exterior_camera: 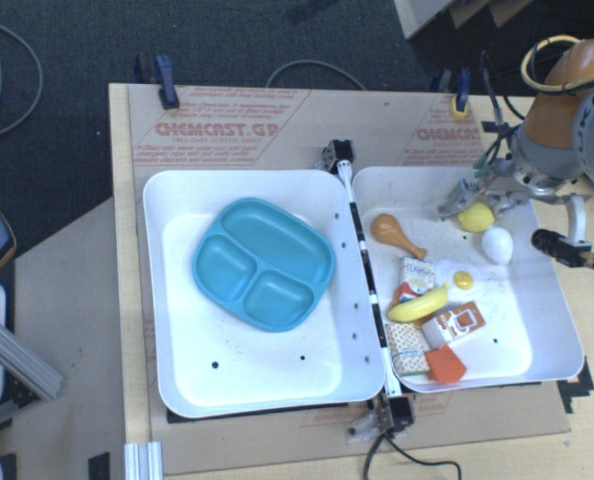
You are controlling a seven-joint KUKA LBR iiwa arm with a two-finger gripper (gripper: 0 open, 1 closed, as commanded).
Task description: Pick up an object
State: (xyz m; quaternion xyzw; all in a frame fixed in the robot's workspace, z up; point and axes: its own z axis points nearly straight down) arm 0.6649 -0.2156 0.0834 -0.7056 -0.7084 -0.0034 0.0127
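My gripper [469, 200] is low in the back of the right bin [547, 308], right over a yellow lemon [476, 218] and touching or nearly touching its top. A white egg [497, 244] lies just to the lemon's right. A brown drumstick [395, 233] rests left of the gripper. Nearer the front lie a yellow banana [417, 306], a small carton [415, 272], a brown box [455, 320], an orange block [445, 366] and a cracker pack [406, 346].
The left bin [177, 348] holds a blue divided plate [265, 263]. A small yellow-and-white piece [462, 281] lies beside the banana. The grey arm [562, 118] comes in over the right bin's back right corner. A divider rail [362, 278] separates the bins.
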